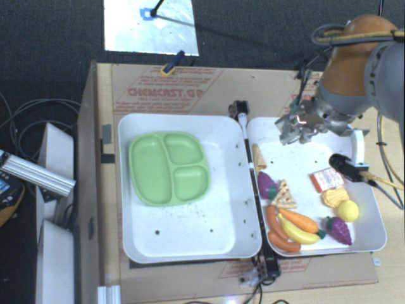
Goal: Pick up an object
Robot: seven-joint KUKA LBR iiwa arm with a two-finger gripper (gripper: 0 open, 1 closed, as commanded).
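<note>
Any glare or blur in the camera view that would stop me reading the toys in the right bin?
Camera view: lighting is even and soft over both bins; the right bin shows only faint shadows. The gripper looks slightly blurred and cluttered, so its fingers are hard to read. The banana and lemon are bright but readable. The reflective sheet at top glares.

Red print reading "CHEMCAST GP" stands on the brown paper-faced sheet (166, 92) covering the worktop, above the left bin. Smaller red lines around it are too fine to read.
</note>
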